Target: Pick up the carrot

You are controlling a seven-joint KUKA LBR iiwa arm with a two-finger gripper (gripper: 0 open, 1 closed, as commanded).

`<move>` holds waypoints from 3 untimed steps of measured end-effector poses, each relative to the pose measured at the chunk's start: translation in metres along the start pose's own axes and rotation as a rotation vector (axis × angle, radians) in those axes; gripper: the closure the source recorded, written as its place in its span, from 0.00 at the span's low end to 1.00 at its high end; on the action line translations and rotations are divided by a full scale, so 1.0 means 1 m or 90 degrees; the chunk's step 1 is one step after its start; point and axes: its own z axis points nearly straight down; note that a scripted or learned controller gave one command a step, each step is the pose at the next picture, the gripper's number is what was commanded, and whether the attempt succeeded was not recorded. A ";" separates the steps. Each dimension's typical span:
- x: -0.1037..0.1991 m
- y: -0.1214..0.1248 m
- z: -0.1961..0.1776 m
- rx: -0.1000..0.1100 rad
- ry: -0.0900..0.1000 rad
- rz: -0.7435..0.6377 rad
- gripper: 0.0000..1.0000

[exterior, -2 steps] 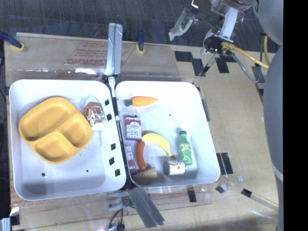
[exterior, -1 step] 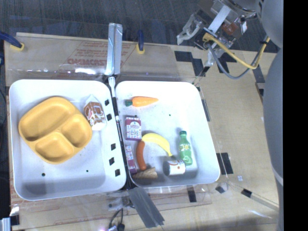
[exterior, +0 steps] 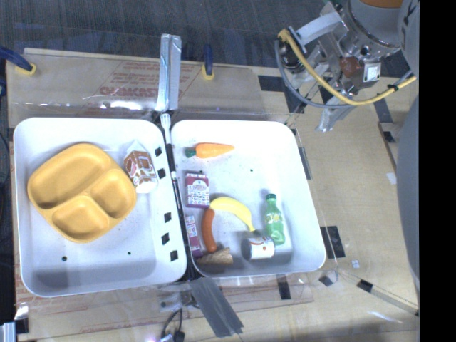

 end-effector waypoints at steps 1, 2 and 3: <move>-0.043 -0.001 0.000 0.001 0.000 -0.006 0.00; -0.042 -0.001 -0.009 0.002 -0.002 -0.009 1.00; -0.032 -0.004 0.000 0.003 -0.002 -0.054 1.00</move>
